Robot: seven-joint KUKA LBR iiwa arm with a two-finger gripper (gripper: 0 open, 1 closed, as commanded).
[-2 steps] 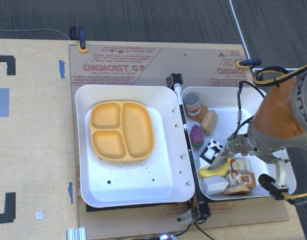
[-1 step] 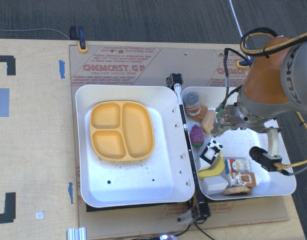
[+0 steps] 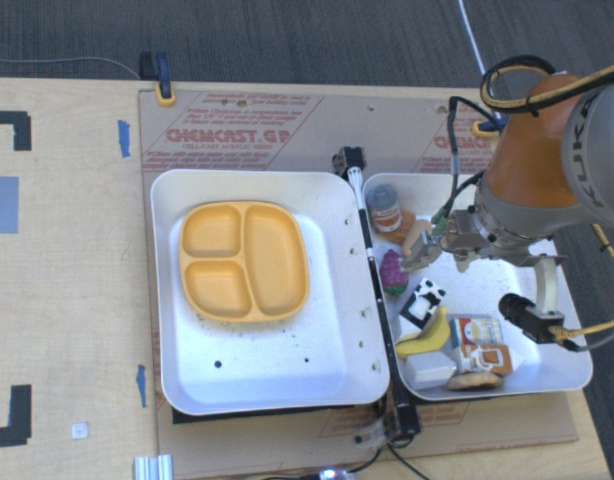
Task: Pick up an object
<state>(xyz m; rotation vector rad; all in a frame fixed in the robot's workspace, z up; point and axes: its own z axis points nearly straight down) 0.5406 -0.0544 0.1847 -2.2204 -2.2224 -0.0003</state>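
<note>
Altogether two white bins sit side by side: the left bin (image 3: 327,358) holds one yellow divided plate (image 3: 244,260), and the right bin (image 3: 567,363) at the frame's right holds the clutter. Counted there: one small jar (image 3: 385,209), one purple piece (image 3: 391,268), one black-and-white toy (image 3: 423,301), one banana (image 3: 425,340), one printed packet (image 3: 479,340) and what may be a cookie (image 3: 474,378). The gripper (image 3: 419,251) hangs low over the jar and purple piece; the arm (image 3: 542,158) overhangs the bin's upper right, and whether the pincer is open or closed cannot be told.
</note>
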